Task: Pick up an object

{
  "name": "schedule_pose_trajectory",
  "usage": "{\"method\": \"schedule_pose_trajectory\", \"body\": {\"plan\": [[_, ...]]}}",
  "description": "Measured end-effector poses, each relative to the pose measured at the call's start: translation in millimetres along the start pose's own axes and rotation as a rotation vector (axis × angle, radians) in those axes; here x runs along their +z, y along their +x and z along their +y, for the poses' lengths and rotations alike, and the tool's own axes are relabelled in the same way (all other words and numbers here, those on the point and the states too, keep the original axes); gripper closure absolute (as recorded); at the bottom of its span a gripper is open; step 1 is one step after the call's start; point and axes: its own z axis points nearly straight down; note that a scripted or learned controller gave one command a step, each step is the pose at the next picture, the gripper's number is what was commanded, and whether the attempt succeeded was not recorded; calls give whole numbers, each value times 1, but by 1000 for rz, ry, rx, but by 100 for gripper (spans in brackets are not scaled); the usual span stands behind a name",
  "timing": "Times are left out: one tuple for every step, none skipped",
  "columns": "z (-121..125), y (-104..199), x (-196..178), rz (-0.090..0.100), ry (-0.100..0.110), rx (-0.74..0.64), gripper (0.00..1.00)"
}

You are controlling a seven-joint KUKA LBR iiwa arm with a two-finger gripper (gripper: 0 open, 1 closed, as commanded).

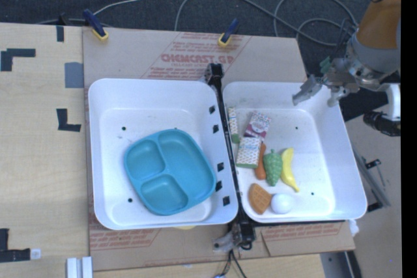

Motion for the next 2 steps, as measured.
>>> {"method": "schedule_pose_trajectory", "body": {"plan": [[-50,25,129,1,3,0,0],[-85,58,141,-18,-12,12,0]]}}
